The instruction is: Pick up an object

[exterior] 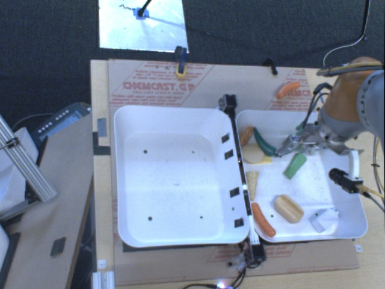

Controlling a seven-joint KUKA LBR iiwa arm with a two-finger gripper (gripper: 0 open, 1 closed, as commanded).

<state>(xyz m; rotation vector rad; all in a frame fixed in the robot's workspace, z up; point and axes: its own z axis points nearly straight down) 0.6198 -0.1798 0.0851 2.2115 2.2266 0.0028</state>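
Observation:
The right bin [355, 218] holds several small objects. A green block [295, 165] lies near its middle, and a dark green curved piece [263, 142] lies toward the back left. My gripper [289, 145] hangs low over the bin between these two, just above the green block's upper end and right of the curved piece's tip. Nothing is visibly held in it. The grey arm with its orange band [352, 98] reaches in from the right.
Also in the right bin are an orange-brown piece [246, 135], a yellow piece [258, 158], a pale wedge [252, 184], a red sausage [263, 220], a bread loaf [289, 208] and a grey piece [319, 220]. An orange item [289, 90] lies behind the bin. The left bin [129, 179] stands alongside.

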